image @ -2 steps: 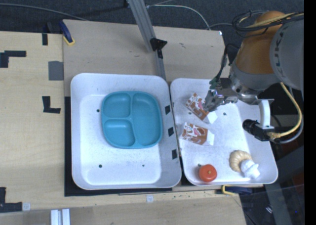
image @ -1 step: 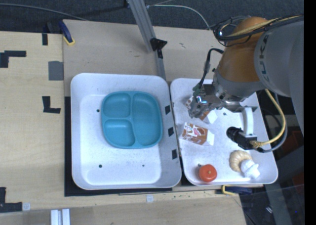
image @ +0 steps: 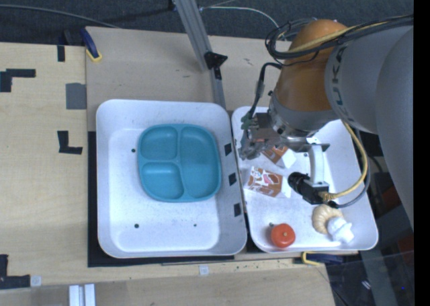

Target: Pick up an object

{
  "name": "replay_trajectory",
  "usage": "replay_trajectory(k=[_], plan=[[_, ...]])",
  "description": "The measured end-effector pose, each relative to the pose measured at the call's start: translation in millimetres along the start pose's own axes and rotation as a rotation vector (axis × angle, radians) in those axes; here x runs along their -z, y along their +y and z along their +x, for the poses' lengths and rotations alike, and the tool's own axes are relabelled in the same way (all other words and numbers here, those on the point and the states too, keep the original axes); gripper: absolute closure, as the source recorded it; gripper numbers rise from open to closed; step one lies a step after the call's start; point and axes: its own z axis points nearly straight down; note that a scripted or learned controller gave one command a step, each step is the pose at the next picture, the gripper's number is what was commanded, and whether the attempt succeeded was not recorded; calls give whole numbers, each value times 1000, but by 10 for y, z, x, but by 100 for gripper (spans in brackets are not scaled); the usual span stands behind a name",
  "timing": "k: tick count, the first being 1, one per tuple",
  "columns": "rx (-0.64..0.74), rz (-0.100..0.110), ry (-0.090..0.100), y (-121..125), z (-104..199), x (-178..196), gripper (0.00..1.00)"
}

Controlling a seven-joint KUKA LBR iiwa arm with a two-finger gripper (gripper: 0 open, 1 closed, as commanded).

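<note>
Camera view puts the arm low over the right bin, reaching in from the right, and I read the end effector as hanging at that bin's upper left, close to the wall shared with the left bin. From this angle the wrist hides too much, so I cannot tell whether it is wide, narrow or closed on anything, and I won't call a hold.

The nearest candidate is a brown-and-white packet lying flat on the bin floor, just below and a touch right of the end effector in this view. Its long axis runs roughly left to right with a slight tilt. A second packet sits partly under the wrist, too hidden to judge.

Further off, toward the near edge of the same bin, I see a tomato and a tan-and-white toy, both well apart from the end effector. A teal plate with three compartments sits alone in the left bin.

My judgement: the pick is not yet made, and the coming move turns on a short shift toward the near edge to centre over the flat packet, closing across its short side.
</note>
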Motion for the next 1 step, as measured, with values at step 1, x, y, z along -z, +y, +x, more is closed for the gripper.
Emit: replay_trajectory(k=[1], plan=[[1, 1, 0, -9, 510, 93, 100]])
